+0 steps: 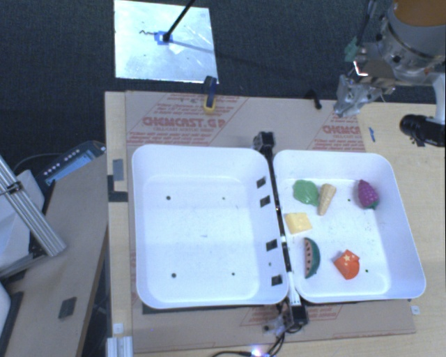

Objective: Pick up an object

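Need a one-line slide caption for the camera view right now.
Gripper hovers beyond the right bin, which holds six toy foods; left bin alongside.

Grey arm point(408, 49), orange band point(418, 10) above wrist

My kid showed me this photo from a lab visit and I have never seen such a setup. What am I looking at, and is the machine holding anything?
This is one photo from a camera fixed above a bench, looking down at a slant. The grey machine at the upper right is a robot arm; its gripper hangs above the bench, beyond the bins, with nothing seen in it. Two shallow white bins sit side by side. The right bin holds toy foods: a green piece, a cone, a purple fruit, a yellow wedge, a watermelon slice and a red strawberry. The left bin lies beside it.
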